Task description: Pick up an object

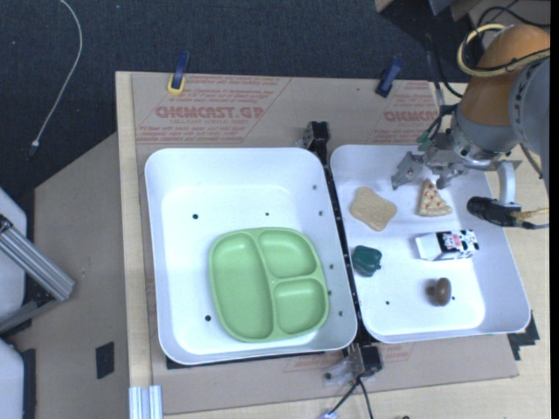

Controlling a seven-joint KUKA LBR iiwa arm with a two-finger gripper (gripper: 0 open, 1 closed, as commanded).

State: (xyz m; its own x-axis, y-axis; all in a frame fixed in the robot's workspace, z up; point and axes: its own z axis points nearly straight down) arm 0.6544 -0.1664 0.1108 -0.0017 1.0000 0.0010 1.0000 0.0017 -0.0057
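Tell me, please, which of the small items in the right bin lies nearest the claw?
The pizza slice, a tan triangle just below the claw; the bread slice, green piece and brown lump lie farther away.

green plate [266, 284] | white bins [175, 182] | teal piece [366, 259] | brown lump [439, 291]

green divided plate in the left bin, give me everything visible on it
The green plate is a pale green rounded-rectangle tray, looking like matte plastic, split by raised ridges into three compartments: one long one on its left side and two smaller ones on its right. It lies flat, right side up, turned slightly askew, on the floor of the left bin, toward the near right part. Nothing sits in its compartments, and nothing but the bin floor touches it.
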